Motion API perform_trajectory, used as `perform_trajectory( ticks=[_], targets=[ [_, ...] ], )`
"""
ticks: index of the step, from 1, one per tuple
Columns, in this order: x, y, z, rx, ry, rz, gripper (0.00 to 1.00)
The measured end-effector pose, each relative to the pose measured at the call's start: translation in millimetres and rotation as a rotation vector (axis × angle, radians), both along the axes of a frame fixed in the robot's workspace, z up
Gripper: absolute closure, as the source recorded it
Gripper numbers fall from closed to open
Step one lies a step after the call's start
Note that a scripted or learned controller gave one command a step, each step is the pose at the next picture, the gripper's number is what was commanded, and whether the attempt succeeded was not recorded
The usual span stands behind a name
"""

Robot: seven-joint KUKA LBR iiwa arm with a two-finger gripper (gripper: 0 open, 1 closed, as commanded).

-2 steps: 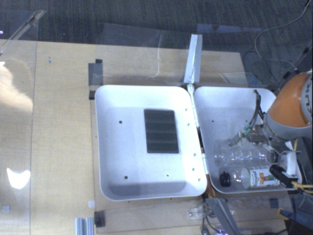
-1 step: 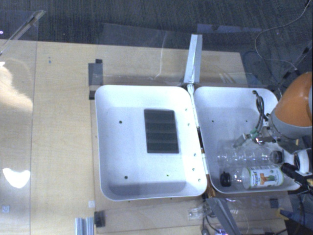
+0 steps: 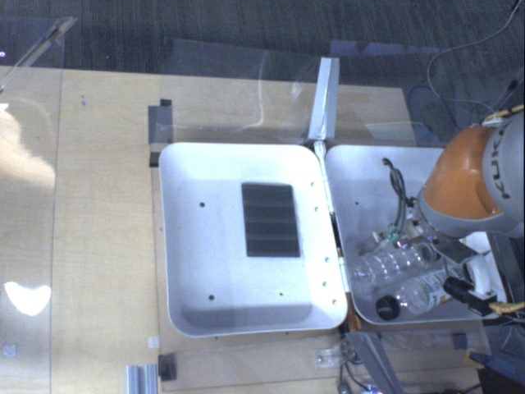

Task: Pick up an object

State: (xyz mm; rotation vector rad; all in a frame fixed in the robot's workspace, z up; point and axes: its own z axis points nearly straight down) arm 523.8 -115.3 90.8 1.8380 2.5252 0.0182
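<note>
A dark grey ribbed rectangular block (image 3: pixel 270 219) lies flat in the middle of the left bin (image 3: pixel 189 245). In the right bin (image 3: pixel 361 179), a clear plastic bottle (image 3: pixel 395 264) lies on its side. A second clear bottle (image 3: pixel 418 294) with a black cap (image 3: pixel 386 307) rests near the front wall. My gripper (image 3: pixel 400 235) hangs below the orange wrist band (image 3: pixel 461 183), low in the right bin and just above the upper bottle. The wrist hides much of it.
A thin dark cable (image 3: pixel 396 183) curls over the right bin's floor behind the gripper. A metal divider post (image 3: pixel 323 109) stands between the bins at the back. Wooden bench surface (image 3: pixel 82 220) spreads to the left.
</note>
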Motion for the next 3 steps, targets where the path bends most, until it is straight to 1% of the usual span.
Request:
perform_trajectory(
  ticks=[1, 2, 3],
  targets=[
    [102.1, -45.5, -2.6, 0.0, 0.01, -0.083, 0.0],
    [36.8, -48.8, -1.1, -0.001, 0.01, 0.017, 0.0],
    [40.7, -47.4, 12.2, -0.003, -0.001, 0.02, 1.0]
  ],
)
